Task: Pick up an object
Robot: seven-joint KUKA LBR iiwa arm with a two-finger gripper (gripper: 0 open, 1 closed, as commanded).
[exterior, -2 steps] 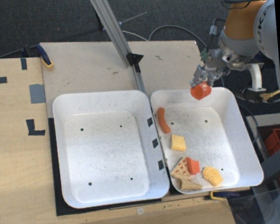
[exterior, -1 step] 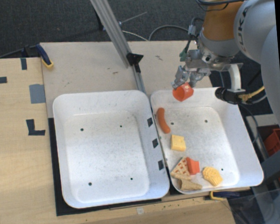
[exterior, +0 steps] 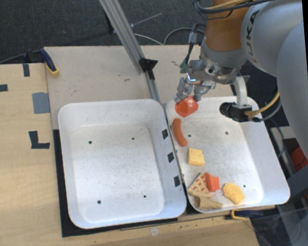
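Note:
My gripper hangs over the far left corner of the right bin. A round red-orange tomato-like object sits directly under its fingers, lifted above the bin floor, and the fingers are shut on its top. Lower in the same bin lie an orange sausage, a yellow cheese cube, a small red piece, a waffle-patterned wedge, a tan cracker piece and a yellow corn cob.
The left bin stands beside the right one, sharing a raised divider. A slanted metal pole rises behind the bins. A black cable fitting hangs over the right bin's far edge. Bare bench lies to the left.

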